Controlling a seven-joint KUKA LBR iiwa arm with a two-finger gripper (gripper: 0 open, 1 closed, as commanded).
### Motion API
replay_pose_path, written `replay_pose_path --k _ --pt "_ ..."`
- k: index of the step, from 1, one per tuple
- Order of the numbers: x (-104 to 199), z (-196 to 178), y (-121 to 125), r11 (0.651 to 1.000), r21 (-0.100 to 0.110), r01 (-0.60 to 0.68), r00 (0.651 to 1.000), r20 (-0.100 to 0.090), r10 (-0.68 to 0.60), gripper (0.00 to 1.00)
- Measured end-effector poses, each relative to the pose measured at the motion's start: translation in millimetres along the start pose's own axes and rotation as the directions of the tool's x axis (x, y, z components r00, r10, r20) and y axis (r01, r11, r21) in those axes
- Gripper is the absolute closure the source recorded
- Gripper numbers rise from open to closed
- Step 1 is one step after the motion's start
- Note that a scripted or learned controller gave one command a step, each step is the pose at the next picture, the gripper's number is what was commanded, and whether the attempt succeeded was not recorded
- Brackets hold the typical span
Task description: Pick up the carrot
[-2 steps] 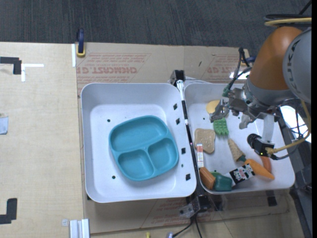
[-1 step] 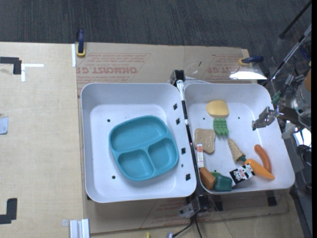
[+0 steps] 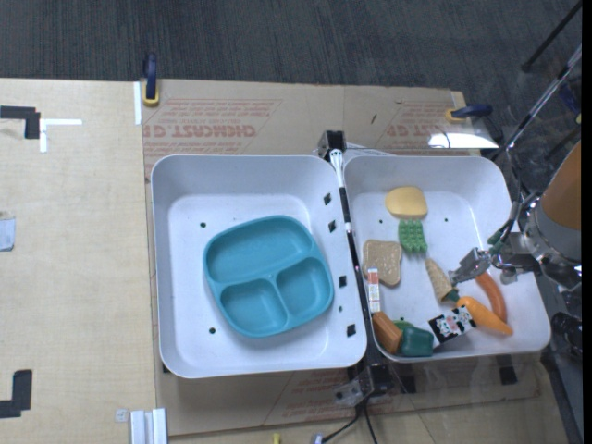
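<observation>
The carrot (image 3: 487,315) is an orange tapered piece with a small green top. It lies flat near the front right corner of the right bin (image 3: 481,178). A redder orange piece (image 3: 491,290) lies slanted just above it and touches it. My gripper (image 3: 481,268) hangs at the right side of this bin, just above and left of the reddish piece. It is open, with nothing between its fingers. The carrot rests on the bin floor a little in front of the gripper.
The right bin also holds a yellow piece (image 3: 406,202), a green ridged piece (image 3: 413,237), a tan bread slice (image 3: 383,262), a tan wedge (image 3: 437,278), a black-and-white piece (image 3: 450,325) and a green block (image 3: 416,339). A blue divided plate (image 3: 268,276) lies in the left bin (image 3: 176,248).
</observation>
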State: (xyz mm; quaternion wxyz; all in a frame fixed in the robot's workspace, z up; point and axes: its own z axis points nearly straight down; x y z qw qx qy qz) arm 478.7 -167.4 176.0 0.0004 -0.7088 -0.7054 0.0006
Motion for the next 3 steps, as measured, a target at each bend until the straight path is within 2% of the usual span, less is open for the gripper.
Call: replay_pose_path --k 1,2,3 --pt "14 60 0 0.979 -0.001 0.203 0.979 0.000 -0.203 0.00" --pt "-14 84 0 0.962 -0.001 0.272 0.962 -0.001 -0.272 0.00" --pt "-15 75 2 0.964 -0.005 0.265 0.964 0.002 -0.265 1.00"
